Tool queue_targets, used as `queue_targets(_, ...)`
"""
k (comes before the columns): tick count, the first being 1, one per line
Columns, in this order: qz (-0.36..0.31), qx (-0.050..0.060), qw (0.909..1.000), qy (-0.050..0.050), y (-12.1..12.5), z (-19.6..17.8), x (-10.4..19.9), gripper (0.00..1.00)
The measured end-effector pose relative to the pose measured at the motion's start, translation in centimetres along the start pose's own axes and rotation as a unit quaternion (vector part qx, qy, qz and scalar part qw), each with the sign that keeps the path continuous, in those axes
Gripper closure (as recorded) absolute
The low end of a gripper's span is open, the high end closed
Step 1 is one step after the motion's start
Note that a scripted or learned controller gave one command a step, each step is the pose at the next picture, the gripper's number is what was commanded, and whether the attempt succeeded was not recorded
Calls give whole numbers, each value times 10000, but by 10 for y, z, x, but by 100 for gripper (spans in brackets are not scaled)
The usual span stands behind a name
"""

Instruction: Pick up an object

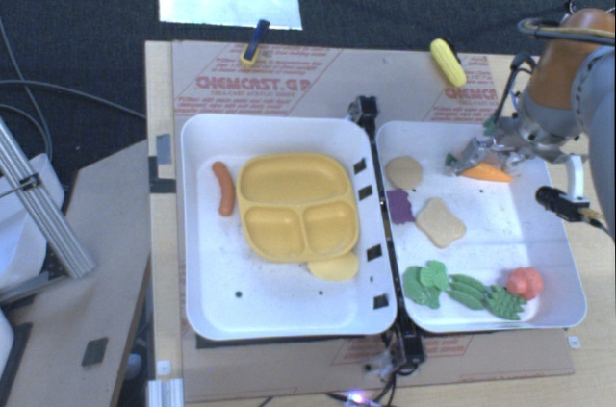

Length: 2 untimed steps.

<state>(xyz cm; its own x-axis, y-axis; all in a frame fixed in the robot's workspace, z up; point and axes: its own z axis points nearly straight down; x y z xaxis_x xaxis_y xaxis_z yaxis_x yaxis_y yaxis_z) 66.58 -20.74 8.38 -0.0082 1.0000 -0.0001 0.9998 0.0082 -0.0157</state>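
Two white bins side by side on the bench. Pincer [478,157] low in the right bin [553,232], at the orange carrot [487,172] lying just beneath; grip and opening impossible to tell. Left of pincer: round cookie [404,172]. Nearer the camera: toast [440,223], purple piece [399,206], greens [462,288].

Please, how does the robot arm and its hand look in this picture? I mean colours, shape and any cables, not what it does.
The arm is a thick rounded tube, grey, with an orange band above the wrist. A thin dark cable loops along its upper side. The hand is small, of grey metal, with dark parts where it joins the wrist. No markings can be read on it.
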Motion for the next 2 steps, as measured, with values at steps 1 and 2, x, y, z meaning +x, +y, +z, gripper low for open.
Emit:
queue_targets(1, 0, 0, 10000, 0, 0, 0, 0, 0)
queue_targets(2, 0, 0, 10000, -1, 0, 0, 0, 0)
